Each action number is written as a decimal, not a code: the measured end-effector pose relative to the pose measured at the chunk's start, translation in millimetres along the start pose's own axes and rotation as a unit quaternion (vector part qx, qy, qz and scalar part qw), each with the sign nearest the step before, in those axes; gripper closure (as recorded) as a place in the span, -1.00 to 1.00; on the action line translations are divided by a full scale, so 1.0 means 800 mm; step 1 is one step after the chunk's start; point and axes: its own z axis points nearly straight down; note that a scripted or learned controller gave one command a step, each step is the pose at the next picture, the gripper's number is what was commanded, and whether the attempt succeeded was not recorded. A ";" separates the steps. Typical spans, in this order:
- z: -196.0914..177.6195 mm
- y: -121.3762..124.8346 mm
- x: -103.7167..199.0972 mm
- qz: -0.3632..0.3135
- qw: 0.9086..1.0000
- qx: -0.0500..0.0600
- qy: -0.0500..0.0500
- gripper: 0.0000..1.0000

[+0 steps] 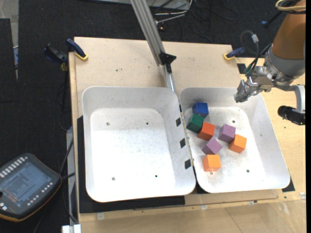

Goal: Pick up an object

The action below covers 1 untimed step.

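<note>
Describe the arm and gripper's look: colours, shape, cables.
The arm is a rounded, thick body with a broad orange band above a grey wrist section. A dark cable loops beside it. The gripper is small, grey metal, narrowing to a tip.

I find 2 shallow white plastic bins side by side on the pale wooden bench (121, 57). The left bin (97, 144) adjoins the right bin (265, 144). In the right bin, 7 small blocks cluster toward its left half: blue cube (200, 108) rearmost, green cube (195, 123) just before it, orange cube (211, 163) nearest the front. My gripper (241, 95) hangs above the right bin's rear edge.
</note>
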 end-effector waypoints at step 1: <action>-0.002 -0.016 0.075 0.000 1.000 0.001 0.000 1.00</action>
